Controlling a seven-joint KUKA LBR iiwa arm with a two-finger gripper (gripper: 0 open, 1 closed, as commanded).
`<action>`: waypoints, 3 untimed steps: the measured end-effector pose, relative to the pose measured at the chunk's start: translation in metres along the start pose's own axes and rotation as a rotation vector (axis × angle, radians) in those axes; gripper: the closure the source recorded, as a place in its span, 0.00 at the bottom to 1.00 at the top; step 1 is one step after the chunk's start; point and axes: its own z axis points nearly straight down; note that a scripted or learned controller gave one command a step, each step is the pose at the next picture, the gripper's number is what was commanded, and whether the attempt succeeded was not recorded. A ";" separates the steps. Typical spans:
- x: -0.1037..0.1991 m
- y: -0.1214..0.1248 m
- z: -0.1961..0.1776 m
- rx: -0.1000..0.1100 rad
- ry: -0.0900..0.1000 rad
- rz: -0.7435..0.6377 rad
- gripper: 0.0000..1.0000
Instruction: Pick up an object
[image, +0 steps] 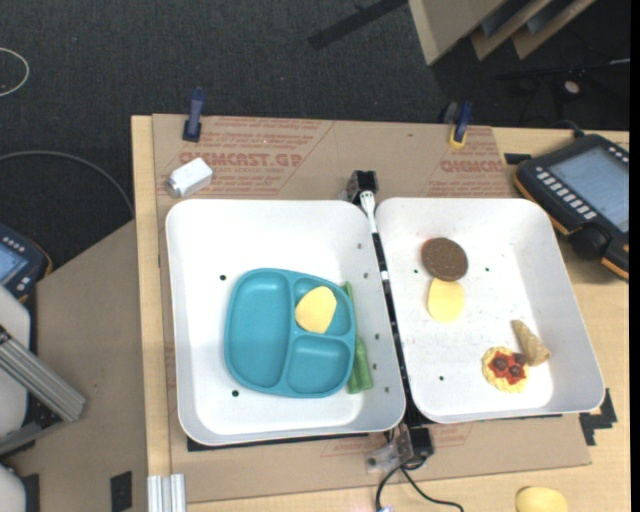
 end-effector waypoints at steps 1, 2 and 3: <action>0.064 -0.001 0.101 0.022 0.011 -0.012 0.00; -0.012 0.000 -0.001 -0.002 -0.001 0.000 0.00; 0.058 -0.001 0.089 0.019 0.010 -0.011 0.00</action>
